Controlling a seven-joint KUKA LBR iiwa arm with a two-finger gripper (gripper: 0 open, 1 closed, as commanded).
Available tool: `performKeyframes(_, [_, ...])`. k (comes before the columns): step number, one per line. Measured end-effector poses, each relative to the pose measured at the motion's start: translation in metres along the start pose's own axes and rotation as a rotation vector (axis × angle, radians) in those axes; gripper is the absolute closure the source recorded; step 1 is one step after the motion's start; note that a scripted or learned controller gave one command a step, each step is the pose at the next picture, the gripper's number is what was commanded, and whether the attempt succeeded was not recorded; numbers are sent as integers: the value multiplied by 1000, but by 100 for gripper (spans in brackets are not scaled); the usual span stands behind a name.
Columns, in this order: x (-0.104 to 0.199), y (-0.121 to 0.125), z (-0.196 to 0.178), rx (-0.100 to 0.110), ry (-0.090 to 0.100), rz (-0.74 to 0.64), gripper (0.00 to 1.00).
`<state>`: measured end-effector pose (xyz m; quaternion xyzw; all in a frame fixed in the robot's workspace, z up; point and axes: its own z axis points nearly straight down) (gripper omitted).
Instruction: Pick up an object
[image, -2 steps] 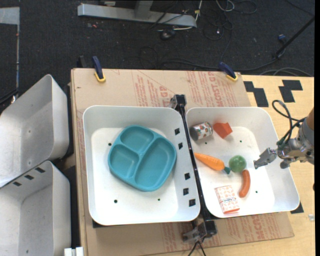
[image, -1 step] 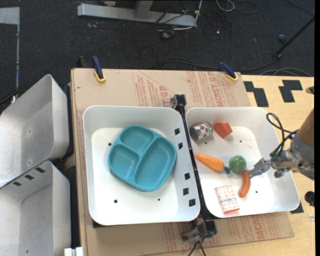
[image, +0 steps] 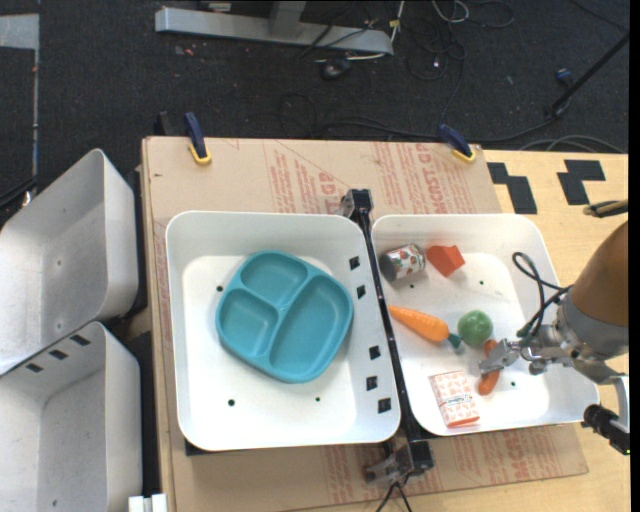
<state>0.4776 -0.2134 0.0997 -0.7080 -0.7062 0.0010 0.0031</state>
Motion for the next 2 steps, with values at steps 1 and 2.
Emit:
performKeyframes(1, [1,0,8,-4,-2,0,0])
performKeyframes(2, [0,0,-2,-6,-3,1,100])
